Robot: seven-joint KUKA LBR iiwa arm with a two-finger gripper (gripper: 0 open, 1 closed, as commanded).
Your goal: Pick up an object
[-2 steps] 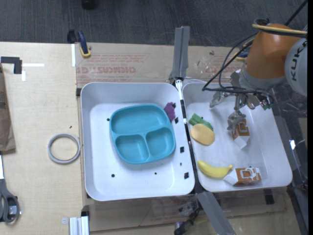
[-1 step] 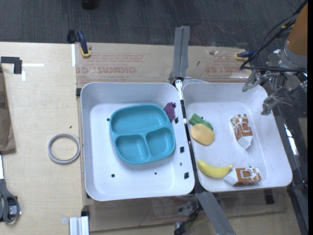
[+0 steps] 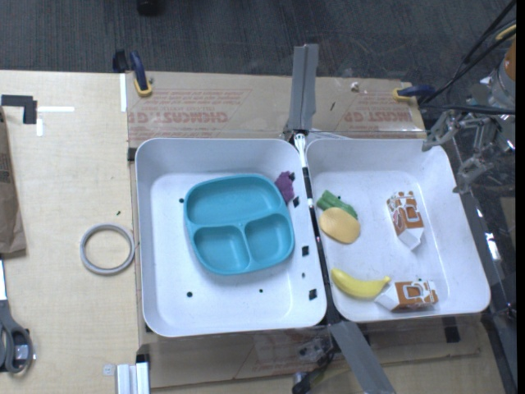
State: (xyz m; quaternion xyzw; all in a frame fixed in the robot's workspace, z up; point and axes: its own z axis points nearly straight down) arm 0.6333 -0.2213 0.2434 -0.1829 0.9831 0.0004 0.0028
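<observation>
In the left bin (image 3: 156, 294) lies a blue three-compartment plate (image 3: 238, 224), with a small purple object (image 3: 285, 185) against its upper right rim. The right bin (image 3: 447, 179) holds a yellow-orange rounded fruit (image 3: 340, 226) resting partly over a green item (image 3: 335, 202) near its left wall. A yellow banana (image 3: 359, 285) lies near that bin's front edge. One orange-and-white carton (image 3: 406, 218) sits at centre right, and a second one (image 3: 414, 295) lies beside the banana's right end.
A grey tape ring (image 3: 107, 248) and scissors (image 3: 12, 347) lie on the bench left of the bins. A grey post (image 3: 304, 89) rises behind the shared wall. Metal brackets and cables (image 3: 480, 142) crowd the right bin's far right corner.
</observation>
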